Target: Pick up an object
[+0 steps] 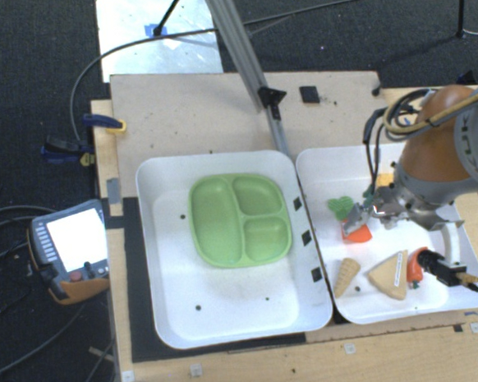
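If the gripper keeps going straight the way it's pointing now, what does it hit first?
Probably the small orange block, lying just ahead of the gripper in the right white bin; the green piece sits beside that line. Depth is unclear from above.

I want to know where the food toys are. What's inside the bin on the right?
In the right bin lie an orange piece, a green piece, a cone and a tan wedge. The arm and its hand cover part of the bin's floor, so anything under them is hidden.

A small orange block (357, 234) lies just below the fingers (357, 215), a green leafy piece (340, 206) just above-left, both in the right bin.
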You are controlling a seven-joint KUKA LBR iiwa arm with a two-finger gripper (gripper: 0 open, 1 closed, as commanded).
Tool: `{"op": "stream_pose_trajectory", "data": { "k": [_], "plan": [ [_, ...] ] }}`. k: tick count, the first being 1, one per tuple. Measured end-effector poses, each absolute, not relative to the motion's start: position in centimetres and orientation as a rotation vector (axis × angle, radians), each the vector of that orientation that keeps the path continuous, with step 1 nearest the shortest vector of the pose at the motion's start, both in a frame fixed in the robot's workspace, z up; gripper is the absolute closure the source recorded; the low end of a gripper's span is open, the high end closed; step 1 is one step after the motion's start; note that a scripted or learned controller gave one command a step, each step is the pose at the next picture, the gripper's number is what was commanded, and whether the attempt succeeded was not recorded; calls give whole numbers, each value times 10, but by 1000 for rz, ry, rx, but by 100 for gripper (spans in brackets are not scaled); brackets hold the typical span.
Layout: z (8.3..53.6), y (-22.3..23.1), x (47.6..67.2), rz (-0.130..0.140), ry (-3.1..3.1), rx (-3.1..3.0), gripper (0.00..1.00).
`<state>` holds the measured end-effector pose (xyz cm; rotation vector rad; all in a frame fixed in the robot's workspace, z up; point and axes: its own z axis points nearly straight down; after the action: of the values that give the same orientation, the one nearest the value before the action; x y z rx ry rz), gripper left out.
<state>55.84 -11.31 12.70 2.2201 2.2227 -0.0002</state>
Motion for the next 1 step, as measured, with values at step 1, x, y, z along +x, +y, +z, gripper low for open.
{"op": "stream_pose_trajectory", "data": {
  "k": [1],
  "plan": [
    [139, -113, 559, 3, 2222, 2218, 100]
  ]
}}
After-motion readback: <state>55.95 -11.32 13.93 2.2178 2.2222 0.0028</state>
